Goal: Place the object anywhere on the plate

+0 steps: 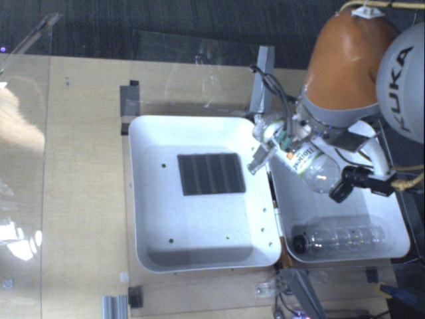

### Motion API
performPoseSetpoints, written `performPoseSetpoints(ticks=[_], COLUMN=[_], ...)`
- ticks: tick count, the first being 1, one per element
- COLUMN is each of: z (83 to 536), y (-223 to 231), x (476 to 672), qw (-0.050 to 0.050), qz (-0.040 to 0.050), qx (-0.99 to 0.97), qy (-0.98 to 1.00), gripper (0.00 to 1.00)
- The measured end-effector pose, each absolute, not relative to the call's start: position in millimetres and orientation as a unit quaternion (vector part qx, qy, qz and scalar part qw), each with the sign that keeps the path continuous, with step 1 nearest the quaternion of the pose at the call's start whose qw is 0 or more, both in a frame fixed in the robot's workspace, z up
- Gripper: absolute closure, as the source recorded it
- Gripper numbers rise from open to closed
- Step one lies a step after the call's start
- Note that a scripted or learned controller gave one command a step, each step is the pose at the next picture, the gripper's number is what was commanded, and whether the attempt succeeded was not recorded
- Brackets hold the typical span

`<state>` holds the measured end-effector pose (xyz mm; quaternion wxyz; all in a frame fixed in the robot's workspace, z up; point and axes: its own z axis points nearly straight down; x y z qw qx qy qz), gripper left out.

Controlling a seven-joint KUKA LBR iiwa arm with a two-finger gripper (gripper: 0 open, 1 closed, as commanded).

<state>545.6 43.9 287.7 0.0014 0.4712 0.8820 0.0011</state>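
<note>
Bottle (311,167) over right bin (398,234)

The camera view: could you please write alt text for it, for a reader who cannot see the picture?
The gripper holds a clear plastic bottle above the seam between two white bins. The left bin contains a dark ribbed plate; the right bin contains a second clear bottle lying on its side.

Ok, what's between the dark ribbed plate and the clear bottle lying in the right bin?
Camera view: from plate to bottle, bare white bin floor, then the bins' adjoining rims.
</note>
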Motion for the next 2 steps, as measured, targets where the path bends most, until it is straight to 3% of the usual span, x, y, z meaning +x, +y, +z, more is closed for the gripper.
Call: performPoseSetpoints(ticks=[1,2], z=[298.6,298.6], y=[44.5,44.5], x=[547.5,547.4], qw=[0.004,0.004], qz=[0.0031,0.0031], qx=[0.47,0.47], qy=[0.883,0.883], gripper=[1.0,0.0])
